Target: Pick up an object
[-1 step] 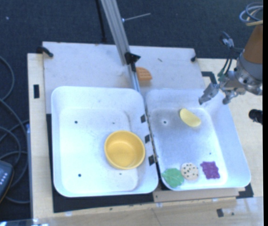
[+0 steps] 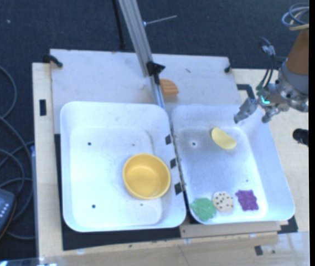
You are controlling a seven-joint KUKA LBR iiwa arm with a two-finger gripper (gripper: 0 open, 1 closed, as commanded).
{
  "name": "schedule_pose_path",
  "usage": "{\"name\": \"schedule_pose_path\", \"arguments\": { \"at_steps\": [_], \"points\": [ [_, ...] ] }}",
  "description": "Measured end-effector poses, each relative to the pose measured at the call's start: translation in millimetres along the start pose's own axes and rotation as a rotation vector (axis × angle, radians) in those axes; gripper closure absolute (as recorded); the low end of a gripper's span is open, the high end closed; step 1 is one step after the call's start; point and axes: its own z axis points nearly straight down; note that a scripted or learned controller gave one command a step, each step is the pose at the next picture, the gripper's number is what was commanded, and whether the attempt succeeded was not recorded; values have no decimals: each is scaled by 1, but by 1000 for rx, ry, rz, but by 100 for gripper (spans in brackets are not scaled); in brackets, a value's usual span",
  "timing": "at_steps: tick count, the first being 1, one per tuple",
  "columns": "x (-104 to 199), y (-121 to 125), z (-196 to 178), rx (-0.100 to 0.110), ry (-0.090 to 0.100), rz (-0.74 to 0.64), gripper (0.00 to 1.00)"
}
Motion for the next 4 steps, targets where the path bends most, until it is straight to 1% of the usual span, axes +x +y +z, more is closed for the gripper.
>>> {"name": "schedule_pose_path", "arguments": {
  "at_steps": [1,2,3,4],
  "points": [
    [-1,-11,57,5,0,5,0],
    [-10,-8,101,3,-1,6,0],
    [-11,-9,133,3,-1,8,0],
    [-12,-7,119,-4,-3,7,100]
  ]
}}
